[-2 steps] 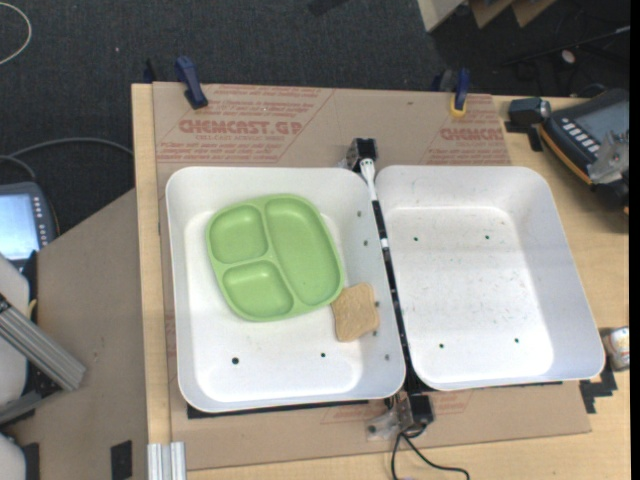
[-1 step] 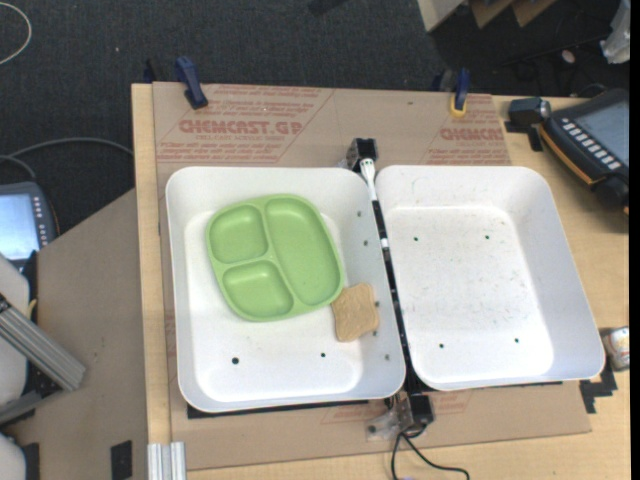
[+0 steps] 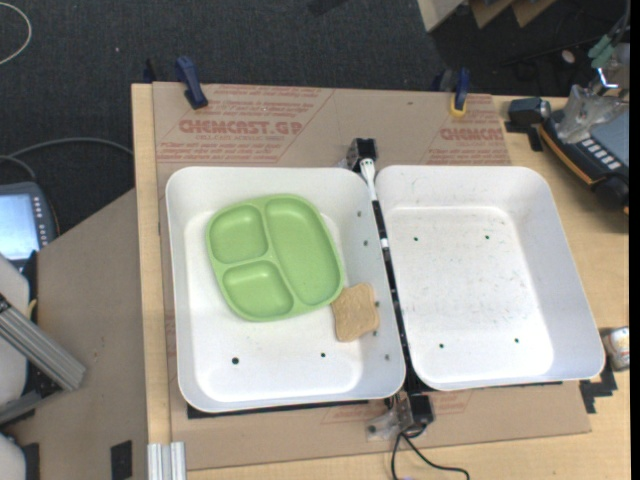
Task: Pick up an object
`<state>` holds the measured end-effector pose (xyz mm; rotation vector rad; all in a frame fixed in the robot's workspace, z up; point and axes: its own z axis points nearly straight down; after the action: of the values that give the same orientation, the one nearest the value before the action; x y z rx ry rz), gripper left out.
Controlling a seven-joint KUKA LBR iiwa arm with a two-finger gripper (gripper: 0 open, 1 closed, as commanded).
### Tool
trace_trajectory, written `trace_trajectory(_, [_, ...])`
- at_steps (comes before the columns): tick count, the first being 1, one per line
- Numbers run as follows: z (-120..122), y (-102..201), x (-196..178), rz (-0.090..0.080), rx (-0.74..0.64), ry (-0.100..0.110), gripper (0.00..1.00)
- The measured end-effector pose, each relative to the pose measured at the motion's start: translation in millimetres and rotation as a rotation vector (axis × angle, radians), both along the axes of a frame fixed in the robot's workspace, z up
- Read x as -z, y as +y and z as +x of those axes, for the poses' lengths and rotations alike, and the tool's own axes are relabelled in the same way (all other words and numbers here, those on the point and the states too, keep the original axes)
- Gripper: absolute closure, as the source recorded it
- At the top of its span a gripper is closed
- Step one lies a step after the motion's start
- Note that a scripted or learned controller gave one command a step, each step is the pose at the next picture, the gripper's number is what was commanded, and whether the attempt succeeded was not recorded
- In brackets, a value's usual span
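A light green divided plate (image 3: 273, 257) with three compartments lies flat in the left bin (image 3: 200, 368). A small tan square piece, like a cracker or slice of toast (image 3: 355, 312), rests just off the plate's lower right corner, near the bin's right wall.
The right bin (image 3: 480, 268) sits beside the left one, with a black strip between them (image 3: 381, 238). Both stand on a brown cardboard-covered bench held by a blue clamp (image 3: 190, 82) and a yellow clamp (image 3: 460, 96). Equipment lies at the far right (image 3: 590, 138).
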<state>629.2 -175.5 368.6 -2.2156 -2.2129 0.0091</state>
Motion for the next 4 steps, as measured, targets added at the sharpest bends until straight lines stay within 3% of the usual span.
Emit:
trace_trajectory(1, [35.8, -35.2, -154.1, -0.013, -0.001, -0.032, 1.00])
trace_trajectory(2, [-112.6, 40.1, -99.8, 0.002, -0.005, -0.005, 1.00])
trace_trajectory(3, [-61.1, -53.5, -112.3, -0.009, 0.005, -0.016, 1.00])
trace_trajectory(4, [-144.8, 7.7, -78.2, 0.001, -0.004, -0.005, 1.00])
